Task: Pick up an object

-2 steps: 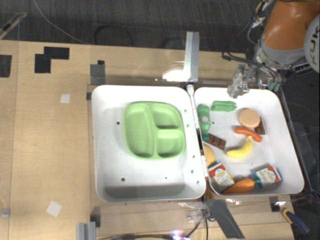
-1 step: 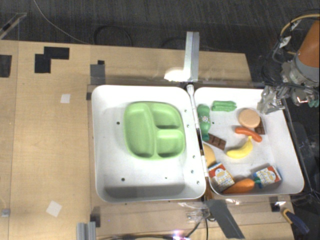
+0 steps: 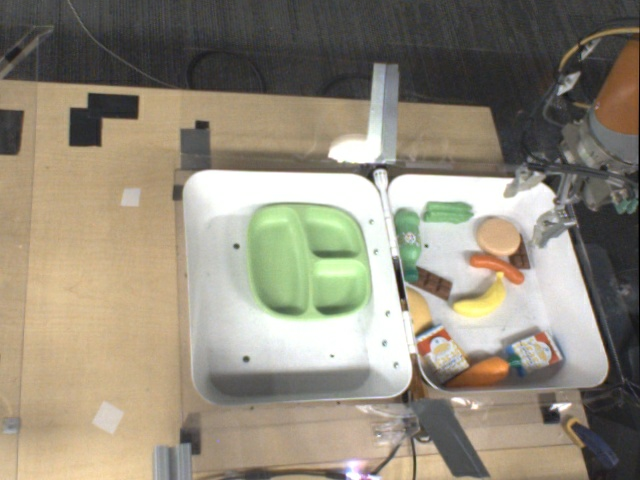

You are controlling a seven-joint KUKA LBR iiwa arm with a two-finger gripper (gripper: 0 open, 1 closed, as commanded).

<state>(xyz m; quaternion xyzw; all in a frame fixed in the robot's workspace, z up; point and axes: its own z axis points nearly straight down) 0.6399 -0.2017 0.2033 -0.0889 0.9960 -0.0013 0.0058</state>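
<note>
The gripper [image 3: 545,206] hangs over the upper right corner of the right bin [image 3: 590,338], its 2 fingers apart, one near the bin's top rim and one just inside its right wall. Nothing sits between them, so it has hold of nothing.

That puts the task at its first step: the approach, with no object yet chosen by contact. The candidates all lie in the right bin. Nearest the gripper are the burger [image 3: 499,236] and the red sausage [image 3: 497,267] just below it, both a short way to the left of the fingers. Further in lie the banana [image 3: 482,300], the chocolate bar [image 3: 433,283], a green bottle [image 3: 407,238] against the left wall and a green pod [image 3: 447,211] near the top rim. Along the bottom edge are 2 small cartons [image 3: 441,353] [image 3: 531,351] with a carrot [image 3: 482,371] between them. The left bin [image 3: 210,268] holds a green tray [image 3: 305,258] (no use as a target; it looks too wide for the fingers).

The next move, as I judge it, calls for a shift left and down over one piece, with the fingers straddling it. The burger is closest, but it touches the sausage and a brown piece beside it, so a finger may land on a neighbour. The banana lies more apart and may be the cleaner grasp.
</note>
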